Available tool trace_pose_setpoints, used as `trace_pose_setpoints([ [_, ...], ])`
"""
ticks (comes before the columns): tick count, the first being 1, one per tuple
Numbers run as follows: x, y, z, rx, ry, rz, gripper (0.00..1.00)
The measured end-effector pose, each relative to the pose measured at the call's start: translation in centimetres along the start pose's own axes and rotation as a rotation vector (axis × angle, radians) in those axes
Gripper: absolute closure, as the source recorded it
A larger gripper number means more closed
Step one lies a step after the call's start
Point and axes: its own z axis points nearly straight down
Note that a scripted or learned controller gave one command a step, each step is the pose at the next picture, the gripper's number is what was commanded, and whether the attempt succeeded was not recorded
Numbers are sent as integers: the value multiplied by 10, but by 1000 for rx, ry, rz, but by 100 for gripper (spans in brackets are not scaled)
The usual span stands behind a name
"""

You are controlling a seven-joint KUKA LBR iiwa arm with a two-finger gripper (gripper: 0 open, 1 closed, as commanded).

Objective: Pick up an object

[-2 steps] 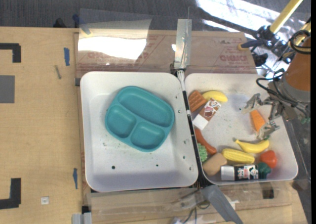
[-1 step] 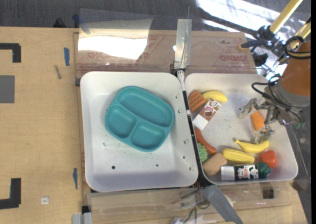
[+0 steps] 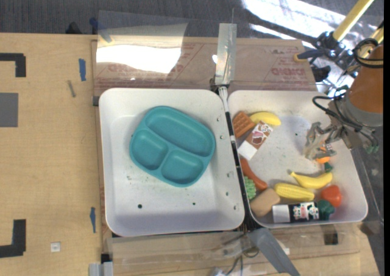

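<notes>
Toy food is heaped in the right bin (image 3: 356, 174), beside the left bin (image 3: 116, 208) with its teal divided plate (image 3: 173, 145). A small orange piece (image 3: 323, 160) lies just under the gripper (image 3: 318, 142), whose open fingers grip nothing. Light, stiff, slippery plastic is judged likely (best pinched across its narrow middle).

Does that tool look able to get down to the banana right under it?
Probably yes. The tool hangs in the right bin just above the banana, whose top lies uncovered, though a small orange piece sits between them.
</notes>
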Motion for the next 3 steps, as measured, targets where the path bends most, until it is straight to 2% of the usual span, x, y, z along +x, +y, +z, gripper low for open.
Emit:
trace_pose_setpoints([
  [1, 0, 0, 1, -1, 2, 0, 0],
  [2, -3, 0, -11, 4, -8, 0, 100],
  [3, -3, 0, -10, 3, -7, 0, 0],
])
